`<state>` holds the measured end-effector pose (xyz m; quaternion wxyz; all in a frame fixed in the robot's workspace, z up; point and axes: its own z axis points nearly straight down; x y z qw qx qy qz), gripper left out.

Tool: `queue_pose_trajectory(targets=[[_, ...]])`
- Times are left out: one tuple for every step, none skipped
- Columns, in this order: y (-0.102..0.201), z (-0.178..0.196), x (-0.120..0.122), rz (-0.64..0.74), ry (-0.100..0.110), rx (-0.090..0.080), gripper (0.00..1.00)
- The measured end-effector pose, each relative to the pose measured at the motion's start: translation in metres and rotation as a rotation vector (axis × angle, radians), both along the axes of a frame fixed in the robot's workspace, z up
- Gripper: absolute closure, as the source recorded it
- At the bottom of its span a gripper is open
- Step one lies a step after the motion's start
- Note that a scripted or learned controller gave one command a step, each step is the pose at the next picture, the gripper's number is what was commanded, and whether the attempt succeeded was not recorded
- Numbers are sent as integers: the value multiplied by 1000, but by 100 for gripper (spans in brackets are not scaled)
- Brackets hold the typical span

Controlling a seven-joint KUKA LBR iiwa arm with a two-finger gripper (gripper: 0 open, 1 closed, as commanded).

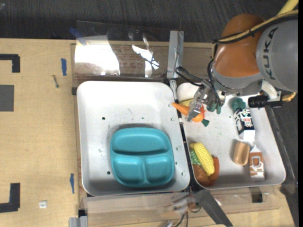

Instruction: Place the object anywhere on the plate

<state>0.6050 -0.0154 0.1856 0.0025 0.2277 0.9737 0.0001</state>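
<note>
In the left bin [90, 126], a blue-green plate [141, 156] with three sections sits near the front. Nothing lies on the plate.

Up and to the right of the plate, over the wall between the two bins, hangs the tool [195, 112]. It is at the end of the grey arm [265, 56], which has an orange band. The tool is tilted, and its fingers look closed on a small orange carrot [182, 109]. The pointed end of the carrot sticks out toward the left bin, and the green end is just below the tool.

To the right of the plate, in the right bin [272, 169], a yellow corn cob [202, 156] lies on a brown round thing [208, 171], close to the wall between the bins. Farther right from the plate are a tan cup [240, 152] lying on its side, a white bottle [245, 124] and a small box [256, 164]. A white lump [187, 90] sits at the back of the right bin, just behind the tool.

Both bins rest on the tabletop [33, 141], which is tan to the left of the plate.
</note>
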Motion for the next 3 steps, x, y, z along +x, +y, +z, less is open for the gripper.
queue_pose_trajectory(targets=[[48, 0, -51, 149, 3, 2, 100], [93, 0, -72, 606, 2, 0, 100], [92, 0, -72, 605, 2, 0, 0]])
